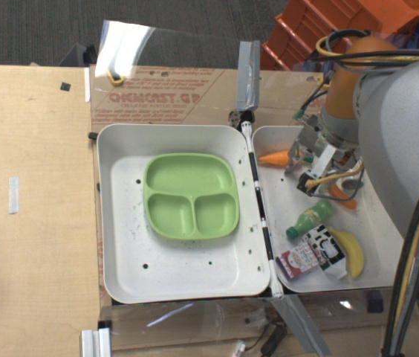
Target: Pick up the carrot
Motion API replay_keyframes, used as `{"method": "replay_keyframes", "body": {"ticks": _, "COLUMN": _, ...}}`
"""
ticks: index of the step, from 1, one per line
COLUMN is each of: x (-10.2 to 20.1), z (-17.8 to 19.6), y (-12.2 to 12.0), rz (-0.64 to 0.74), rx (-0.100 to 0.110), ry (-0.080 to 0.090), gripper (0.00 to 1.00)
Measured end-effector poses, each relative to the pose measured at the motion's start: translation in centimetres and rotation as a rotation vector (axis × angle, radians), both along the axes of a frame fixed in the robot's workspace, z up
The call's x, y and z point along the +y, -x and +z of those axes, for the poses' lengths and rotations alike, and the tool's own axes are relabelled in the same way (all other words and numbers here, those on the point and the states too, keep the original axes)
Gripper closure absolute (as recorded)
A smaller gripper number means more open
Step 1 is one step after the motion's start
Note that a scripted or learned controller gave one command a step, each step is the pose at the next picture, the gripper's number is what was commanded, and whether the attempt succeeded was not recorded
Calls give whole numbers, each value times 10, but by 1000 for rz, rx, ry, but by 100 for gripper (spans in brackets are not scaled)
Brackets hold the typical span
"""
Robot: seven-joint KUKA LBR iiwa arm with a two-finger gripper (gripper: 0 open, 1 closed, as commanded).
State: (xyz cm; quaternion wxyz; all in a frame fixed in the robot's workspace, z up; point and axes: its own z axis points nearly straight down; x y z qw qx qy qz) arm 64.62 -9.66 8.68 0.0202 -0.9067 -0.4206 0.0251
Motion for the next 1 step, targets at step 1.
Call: {"method": "replay_keyframes", "body": {"ticks": 1, "x": 2, "z": 9, "y": -4, "rz": 5, "rx": -20, "ry": 4, "gripper": 100}}
